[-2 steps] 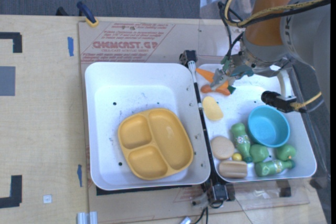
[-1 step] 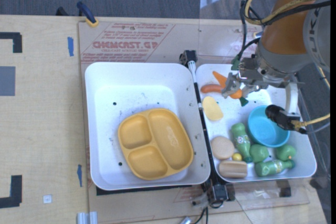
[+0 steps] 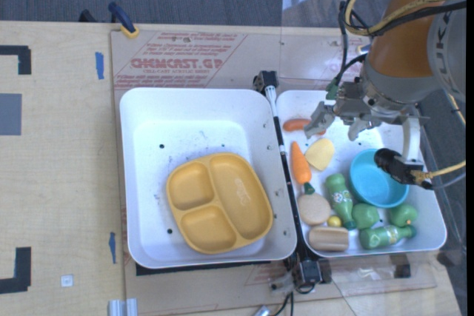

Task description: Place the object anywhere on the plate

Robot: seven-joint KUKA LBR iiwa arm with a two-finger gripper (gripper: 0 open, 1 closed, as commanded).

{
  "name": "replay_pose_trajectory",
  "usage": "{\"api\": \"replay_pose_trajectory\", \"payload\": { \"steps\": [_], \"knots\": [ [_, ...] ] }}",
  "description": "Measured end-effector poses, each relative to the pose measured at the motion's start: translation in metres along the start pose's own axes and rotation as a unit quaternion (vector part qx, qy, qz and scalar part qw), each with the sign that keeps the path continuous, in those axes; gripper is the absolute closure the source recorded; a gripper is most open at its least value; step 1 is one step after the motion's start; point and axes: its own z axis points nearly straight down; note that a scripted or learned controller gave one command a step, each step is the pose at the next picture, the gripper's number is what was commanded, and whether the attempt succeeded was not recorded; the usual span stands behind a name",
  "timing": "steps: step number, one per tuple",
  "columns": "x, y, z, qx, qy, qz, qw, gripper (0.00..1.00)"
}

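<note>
Scene: a slanted view from above of two shallow white bins side by side on a tan surface (image 3: pixel 52 181); the arm reaches in from the right.
Plate: a yellow plastic plate (image 3: pixel 218 201) with three compartments, smooth and rounded, lies flat toward the front of the left bin (image 3: pixel 148 115).
Objects: the right bin (image 3: pixel 433 233) holds toy food packed close together: an orange carrot (image 3: pixel 300 164), a pale yellow wedge (image 3: pixel 321 154), a small reddish sausage shape (image 3: pixel 297 124), a beige round piece (image 3: pixel 314 208), a bread-like loaf (image 3: pixel 329 238), several glossy green pieces (image 3: pixel 341 192) and a blue bowl (image 3: pixel 376 179).
Gripper: the gripper (image 3: pixel 339 123) hangs over the back of the right bin, just above the yellow wedge and the sausage shape. Its grey fingers stand apart, and nothing is seen between them.
Step in hand: judged as the pick; no object is on the plate yet.
Doing it well: choose an item with free space beside it, such as the wedge or the carrot, come straight down so the fingers straddle it, and close across its narrow side. Smooth plastic may slip, so grip near the middle.
</note>
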Motion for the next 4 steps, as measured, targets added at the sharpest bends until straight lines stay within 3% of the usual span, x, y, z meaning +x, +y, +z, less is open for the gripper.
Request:
{"api": "replay_pose_trajectory", "payload": {
  "steps": [1,4],
  "knots": [
    [-0.0076,-0.0101,0.067,0.003,0.0,0.019,0.9998,0.0],
    [-0.0076,-0.0093,0.0645,0.0,0.0,0.019,0.9998,0.0]
  ]
}}
